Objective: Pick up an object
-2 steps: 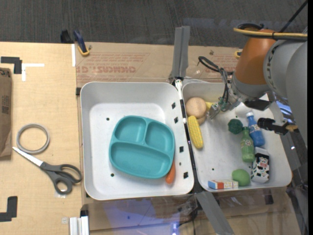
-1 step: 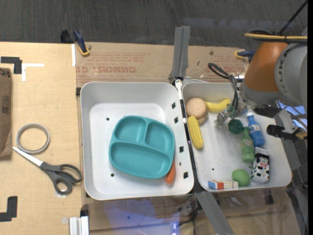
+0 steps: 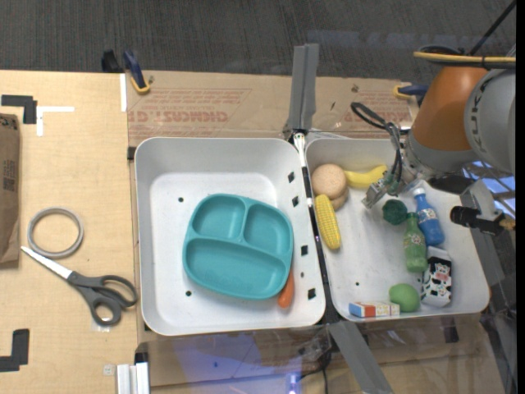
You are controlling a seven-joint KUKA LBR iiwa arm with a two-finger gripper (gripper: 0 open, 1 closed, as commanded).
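Grey metal, the gripper point(image 3: 382, 192) hung low in the right bin point(image 3: 361, 257), tip just right of the banana point(image 3: 365, 176); whether it was parted or closed I could not tell, and nothing showed gripped. Beyond the banana lay a bun point(image 3: 329, 180) and corn point(image 3: 327, 221). Right of it lay a blue bottle point(image 3: 426, 217) and green bottle point(image 3: 415, 244), likely candidates. Farther left, a teal plate point(image 3: 239, 246) sat in the other bin point(image 3: 160, 245).

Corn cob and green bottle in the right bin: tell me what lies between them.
In the camera view, between the corn cob and the green bottle lies only bare white bin floor.
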